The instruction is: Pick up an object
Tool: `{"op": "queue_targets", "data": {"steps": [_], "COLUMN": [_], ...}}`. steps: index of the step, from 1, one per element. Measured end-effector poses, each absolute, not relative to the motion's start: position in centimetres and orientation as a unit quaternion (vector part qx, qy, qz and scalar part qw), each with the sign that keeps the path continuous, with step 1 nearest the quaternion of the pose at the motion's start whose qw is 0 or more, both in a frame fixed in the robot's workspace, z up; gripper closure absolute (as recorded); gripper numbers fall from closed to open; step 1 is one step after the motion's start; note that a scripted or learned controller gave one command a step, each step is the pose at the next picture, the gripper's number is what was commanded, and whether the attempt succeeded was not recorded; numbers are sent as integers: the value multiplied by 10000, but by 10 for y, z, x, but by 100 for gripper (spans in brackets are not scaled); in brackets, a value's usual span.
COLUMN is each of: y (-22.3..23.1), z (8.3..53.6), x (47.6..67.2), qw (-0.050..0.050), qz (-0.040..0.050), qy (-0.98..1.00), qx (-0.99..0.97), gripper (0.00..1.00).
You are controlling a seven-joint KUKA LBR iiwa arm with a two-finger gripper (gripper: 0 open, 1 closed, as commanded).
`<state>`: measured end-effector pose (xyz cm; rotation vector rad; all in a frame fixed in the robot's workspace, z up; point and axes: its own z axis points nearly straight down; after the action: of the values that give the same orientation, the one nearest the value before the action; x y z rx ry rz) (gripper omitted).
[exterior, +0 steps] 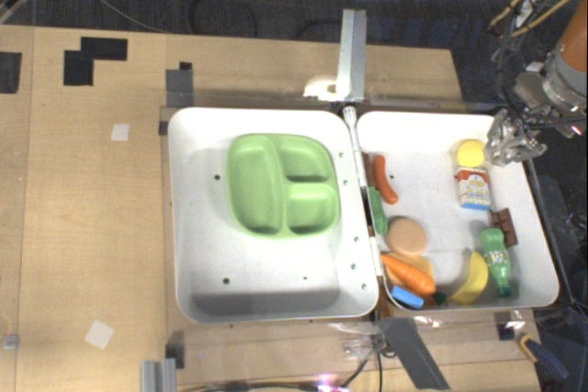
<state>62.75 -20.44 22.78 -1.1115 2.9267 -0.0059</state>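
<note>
The right bin (432, 151) holds several toy foods: a red sausage (384, 180), a yellow-capped carton (472, 177), a tan bun (408, 236), an orange carrot (407, 272), a banana (472, 278), a green bottle (496, 260), a small brown bar (503, 227) and a blue piece (408, 296). A thin green stick (378, 211) lies along the bin's left wall. My gripper (511, 140) hangs over the bin's upper right corner, just right of the carton's yellow top, with nothing visible between its fingers.
The left bin (197, 225) carries a green divided plate (280, 184). A metal post (352, 55) rises behind the seam between the bins. Cables (533, 5) hang at the upper right near the arm. Wooden bench surrounds both bins.
</note>
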Motion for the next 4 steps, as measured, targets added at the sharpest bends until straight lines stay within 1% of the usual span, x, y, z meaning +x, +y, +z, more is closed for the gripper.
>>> {"op": "queue_targets", "data": {"steps": [1,3,4], "y": [-205,-202,-204], "z": [244,274,201], "x": [666,671,637], "qw": [58,179,31], "qz": [-29,-78,-12], "qy": [8812,8826,7258], "qx": [-4727,-4697,-6878], "gripper": [100,100,100]}}
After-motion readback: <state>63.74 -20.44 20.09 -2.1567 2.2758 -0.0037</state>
